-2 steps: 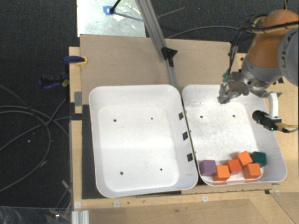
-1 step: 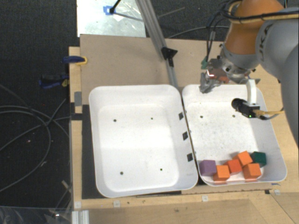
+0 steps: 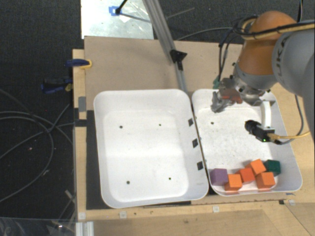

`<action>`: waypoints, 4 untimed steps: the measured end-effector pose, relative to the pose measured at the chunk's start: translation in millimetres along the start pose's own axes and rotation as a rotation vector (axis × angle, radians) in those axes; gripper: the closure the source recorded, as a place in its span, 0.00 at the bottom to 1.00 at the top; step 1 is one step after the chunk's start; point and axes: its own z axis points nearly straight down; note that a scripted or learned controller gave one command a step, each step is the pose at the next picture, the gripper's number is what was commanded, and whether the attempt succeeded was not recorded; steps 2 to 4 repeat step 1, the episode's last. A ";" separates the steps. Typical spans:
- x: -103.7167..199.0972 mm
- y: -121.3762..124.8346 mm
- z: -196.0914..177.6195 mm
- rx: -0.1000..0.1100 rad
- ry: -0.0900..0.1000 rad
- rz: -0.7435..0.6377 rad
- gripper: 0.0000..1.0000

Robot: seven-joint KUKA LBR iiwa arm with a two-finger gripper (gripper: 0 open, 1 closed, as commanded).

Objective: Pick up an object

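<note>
Several blocks lie bunched in the near right corner of the right bin (image 3: 231, 136): a purple block (image 3: 219, 175), several orange blocks such as one (image 3: 235, 181) beside the purple and another (image 3: 266, 180) at the rim, and a dark green block (image 3: 273, 167). My gripper (image 3: 220, 102) hangs over the far left part of the right bin, well away from the blocks. A small reddish patch (image 3: 236, 98) shows by the gripper body; I cannot make out what it is.
The left bin (image 3: 106, 132) adjoins the right one, with black clips along their shared rim. A small black device (image 3: 256, 129) with a green light and a yellow cable hangs below the wrist. A metal pole (image 3: 165, 31) slants across the back.
</note>
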 end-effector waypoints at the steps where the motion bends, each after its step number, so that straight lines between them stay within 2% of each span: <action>1: 11.9 -21.6 25.0 -0.001 0.001 -0.001 1.00; 4: 11.9 -21.6 25.0 -0.001 0.001 -0.001 1.00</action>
